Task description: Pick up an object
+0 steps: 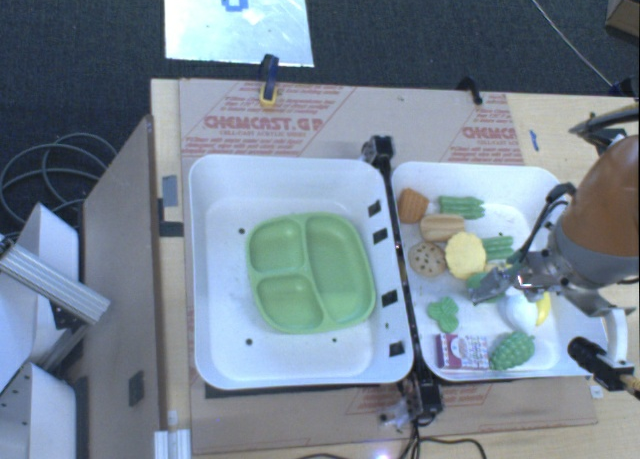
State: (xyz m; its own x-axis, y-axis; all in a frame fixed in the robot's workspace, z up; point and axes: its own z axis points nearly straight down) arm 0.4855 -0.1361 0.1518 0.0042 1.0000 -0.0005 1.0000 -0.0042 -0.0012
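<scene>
**Two bins, arm sitting low in the right one**

Two white bins are lying side by side on the bench. Left bin (215, 247) is holding a green tray (310, 272) with three sections, sitting roughly in the middle.

Right bin (520, 179) is carrying the toy food: an orange piece (412, 206) at the top left, green beans (461, 207) just right of it, a tan roll (449, 227) below those, a cookie (428, 260) near the divider, a yellow round piece (465, 254) touching the cookie's right side. Lower down: a small green leafy piece (443, 314), a red-and-white packet (463, 352) along the front wall, green grapes (512, 350) just right of it, a white egg-like piece (519, 316) above the grapes, a yellow sliver (542, 311) beside that.

Arm is reaching in from the right, orange band showing at the frame edge. Gripper (497, 284) is hanging over the middle of the right bin, tips pointing left, just right of and below the yellow round piece. Can't tell the gripper's state; nothing is visibly gripped.
</scene>
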